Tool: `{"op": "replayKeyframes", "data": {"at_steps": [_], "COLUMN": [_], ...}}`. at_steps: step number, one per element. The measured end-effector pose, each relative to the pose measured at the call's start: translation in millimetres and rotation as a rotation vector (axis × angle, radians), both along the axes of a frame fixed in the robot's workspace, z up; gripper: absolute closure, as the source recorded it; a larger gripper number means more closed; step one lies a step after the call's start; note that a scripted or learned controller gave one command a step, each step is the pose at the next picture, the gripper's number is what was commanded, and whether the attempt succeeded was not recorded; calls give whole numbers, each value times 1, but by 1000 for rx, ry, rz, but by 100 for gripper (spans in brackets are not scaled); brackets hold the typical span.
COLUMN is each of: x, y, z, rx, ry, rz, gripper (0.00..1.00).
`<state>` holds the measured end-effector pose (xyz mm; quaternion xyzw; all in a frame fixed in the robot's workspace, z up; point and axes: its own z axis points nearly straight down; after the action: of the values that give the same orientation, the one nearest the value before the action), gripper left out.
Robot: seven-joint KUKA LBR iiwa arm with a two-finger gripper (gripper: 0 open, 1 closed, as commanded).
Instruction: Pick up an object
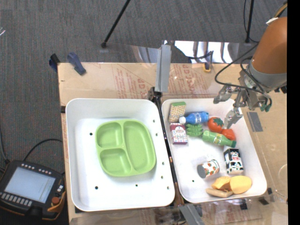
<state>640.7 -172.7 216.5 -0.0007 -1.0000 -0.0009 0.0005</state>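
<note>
Two white bins sit side by side on my bench. My gripper (233, 108) hangs over the right bin's (260, 170) far right corner, fingers spread with nothing between them, one fingertip just above the tomato (215, 124). Beside that lie a blue bottle (196, 118) and a green bottle (215, 138). Along the left bin's (84, 191) middle rests a green divided plate (125, 147).

Left white shallow bin (75, 125), frame centre-left: green three-compartment plastic tray (125, 147) in its middle. Right white shallow bin (258, 165) adj., frame lower right: blue bottle (196, 118) at top, red tomato toy (215, 124) just right of it, small can (208, 168) below centre, cow-print carton (232, 161) right of can.
</note>
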Motion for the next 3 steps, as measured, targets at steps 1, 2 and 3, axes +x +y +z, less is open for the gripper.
{"op": "replayKeyframes", "data": {"at_steps": [1, 2, 3], "x": [-23, -47, -96], "y": [-5, 81, 59], "z": [-131, -131, -132], "rx": [1, -1, 0], "ry": [3, 0, 4], "rz": [-65, -50, 12], "gripper": [0, 0, 0]}}
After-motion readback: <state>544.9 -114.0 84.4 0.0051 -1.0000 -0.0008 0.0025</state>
